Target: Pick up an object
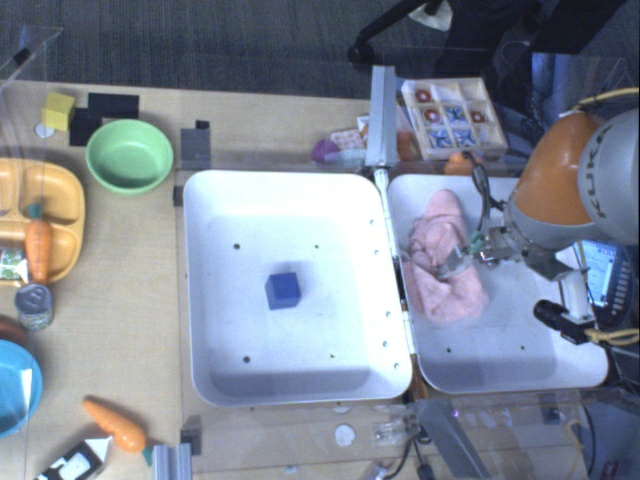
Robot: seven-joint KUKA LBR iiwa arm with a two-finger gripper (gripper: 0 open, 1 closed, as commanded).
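In the left bin (290, 368), a smooth white shallow tray with rounded corners, a small hard-edged blue cube (284, 289) is sitting alone near the middle. Beside it, in the right bin (520, 373), a soft, crumpled pink cloth (445, 268) is lying against the left wall. The hand (462, 255) is pressing into its folds, though how its grip stands I cannot tell. Farther back on the wooden tabletop (250, 128), a round green bowl (129, 155) is resting.

The left bin (230, 368) offers open floor all round the blue cube (284, 289); the pink cloth (443, 258) crowds the right bin's (520, 368) left half, seemingly.
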